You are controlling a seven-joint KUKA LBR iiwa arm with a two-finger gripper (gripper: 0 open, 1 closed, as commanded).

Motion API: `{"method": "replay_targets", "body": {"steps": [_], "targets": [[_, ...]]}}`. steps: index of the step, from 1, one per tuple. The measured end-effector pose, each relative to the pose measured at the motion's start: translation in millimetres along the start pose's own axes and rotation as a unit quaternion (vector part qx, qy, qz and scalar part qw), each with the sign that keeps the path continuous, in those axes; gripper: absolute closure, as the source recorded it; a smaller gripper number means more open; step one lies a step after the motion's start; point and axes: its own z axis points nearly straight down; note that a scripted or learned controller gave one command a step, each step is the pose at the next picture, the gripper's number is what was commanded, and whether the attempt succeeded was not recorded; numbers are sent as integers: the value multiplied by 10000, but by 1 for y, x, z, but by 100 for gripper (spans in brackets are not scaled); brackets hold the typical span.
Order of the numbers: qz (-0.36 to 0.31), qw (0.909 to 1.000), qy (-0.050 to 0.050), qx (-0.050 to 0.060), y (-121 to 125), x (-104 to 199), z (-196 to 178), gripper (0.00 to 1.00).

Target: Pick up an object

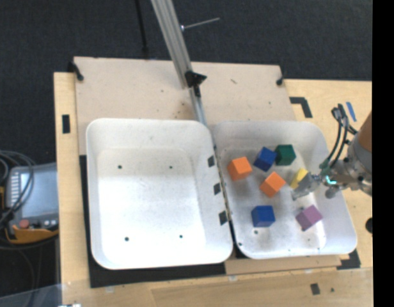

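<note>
The right bin (pixel 245 245) holds several small blocks: an orange one (pixel 240 167), a blue one (pixel 265 158), a green one (pixel 285 154), a second orange one (pixel 272 183), a yellow one (pixel 299 176), a second blue one (pixel 263 215) and a purple one (pixel 308 217). My gripper (pixel 316 189) hangs over the bin's right side, just right of the yellow block and above the purple block. It is open, with no block between its fingers. The arm behind it runs off the right edge.
The left bin (pixel 94 171) lies beside the right one, their rims meeting in the middle. A slanted metal rail (pixel 174 40) rises behind the bins. Cables and a grey box (pixel 31 194) sit off the bench at the left.
</note>
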Motion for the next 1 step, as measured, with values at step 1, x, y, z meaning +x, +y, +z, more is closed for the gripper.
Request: {"method": "replay_targets", "body": {"steps": [1], "targets": [[9, 10000, -6, -23, 1, 0, -2, 0]]}}
